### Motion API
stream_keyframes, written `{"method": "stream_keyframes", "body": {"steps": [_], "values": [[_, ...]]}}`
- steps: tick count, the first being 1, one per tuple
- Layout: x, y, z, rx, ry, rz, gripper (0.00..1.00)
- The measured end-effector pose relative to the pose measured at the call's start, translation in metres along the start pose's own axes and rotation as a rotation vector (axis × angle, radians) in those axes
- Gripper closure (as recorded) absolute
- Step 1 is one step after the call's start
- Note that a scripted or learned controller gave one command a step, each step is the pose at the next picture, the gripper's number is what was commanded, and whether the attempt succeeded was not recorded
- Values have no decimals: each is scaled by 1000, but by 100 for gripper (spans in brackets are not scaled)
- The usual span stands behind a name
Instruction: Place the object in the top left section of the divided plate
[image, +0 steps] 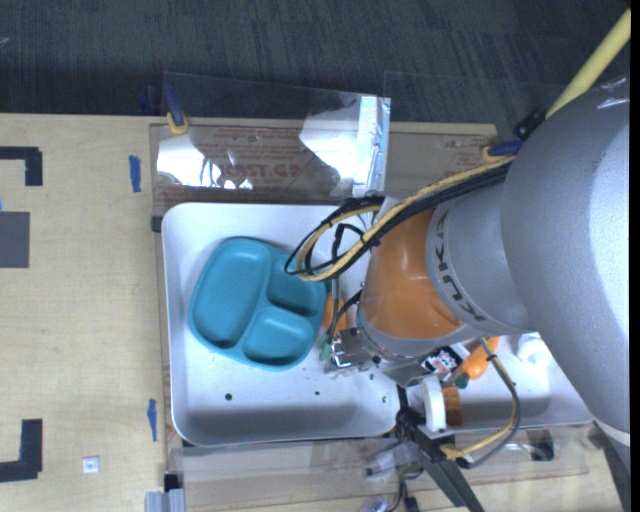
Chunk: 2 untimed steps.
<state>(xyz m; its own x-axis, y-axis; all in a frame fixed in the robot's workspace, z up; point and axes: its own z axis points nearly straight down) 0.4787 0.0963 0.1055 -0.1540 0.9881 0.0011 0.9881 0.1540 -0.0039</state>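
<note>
Divided plate: the teal plate (245, 300) lies in the left bin (200, 410), just left of the gripper, with its near rim tucked under the wrist.
Target section: judge the top left compartment as the one farthest from the gripper. Carry right across the plate, clear of the ridges, and don't stop over the two near compartments.
Gripper: the gripper (343, 352) sits low by the plate's right edge. The wrist hides it, so you cannot tell whether it is released, clenched or grasping anything.
Object: probably the orange piece (476, 362), near the gripper's right side, seemingly in the right bin (545, 405). Confirm a grasp before moving.
</note>
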Motion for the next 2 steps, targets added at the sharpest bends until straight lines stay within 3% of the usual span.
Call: {"method": "stream_keyframes", "body": {"steps": [1, 2], "values": [[18, 111, -48, -8, -1, -89, 100], [-23, 76, -80, -2, -1, -204, 100]]}}
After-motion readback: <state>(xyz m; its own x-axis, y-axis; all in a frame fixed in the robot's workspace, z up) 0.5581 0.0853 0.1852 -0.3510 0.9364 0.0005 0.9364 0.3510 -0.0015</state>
